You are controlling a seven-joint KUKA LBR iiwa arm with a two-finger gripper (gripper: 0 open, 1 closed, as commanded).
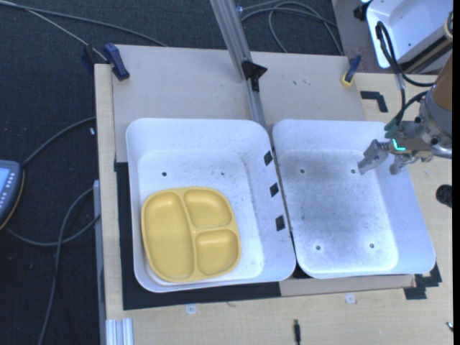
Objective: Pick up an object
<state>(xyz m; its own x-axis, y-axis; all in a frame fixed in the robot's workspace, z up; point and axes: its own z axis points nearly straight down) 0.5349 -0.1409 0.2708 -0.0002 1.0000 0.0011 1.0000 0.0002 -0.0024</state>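
Yellow divided plate (190,232) lies flat in the left bin (144,139), the only candidate to pick. Gripper (381,160) hovers over the right bin (410,214), fingers spread, gripping nothing; likely parked clear of the plate.

Light wood bench top (187,85) sits on dark carpet floor (43,70). Black cables (54,146) trail over the carpet at left and top. Blue clamps (115,61) grip the bench's far corners. Slanted aluminium post (230,27) rises from the bench's far-middle edge. Black mat (201,293) shows under the near side. Light even, soft shadows.
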